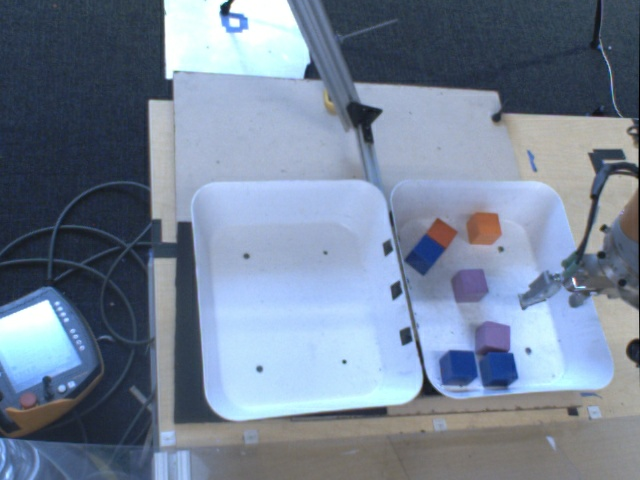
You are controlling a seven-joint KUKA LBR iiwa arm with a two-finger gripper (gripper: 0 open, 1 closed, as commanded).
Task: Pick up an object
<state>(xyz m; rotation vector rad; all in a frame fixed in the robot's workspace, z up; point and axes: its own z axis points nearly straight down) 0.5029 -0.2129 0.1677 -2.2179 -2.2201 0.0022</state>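
over the right bin (575, 230), the gripper (540, 293) hovers — finger state unclear — near purple cube (470, 285).

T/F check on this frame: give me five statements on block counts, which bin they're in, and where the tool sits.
1. All the blocks lie in the right bin. True.
2. There are three purple blocks. False: two, one purple block mid-bin and another purple block nearer the front.
3. Two blue blocks sit side by side at the front of the bin, the left blue block and the right blue block. True.
4. The tool is over the left bin. False: it is at the right bin's right side, reaching in from the right.
5. The lone orange block touches the tool. False: it sits apart, toward the back of the bin.
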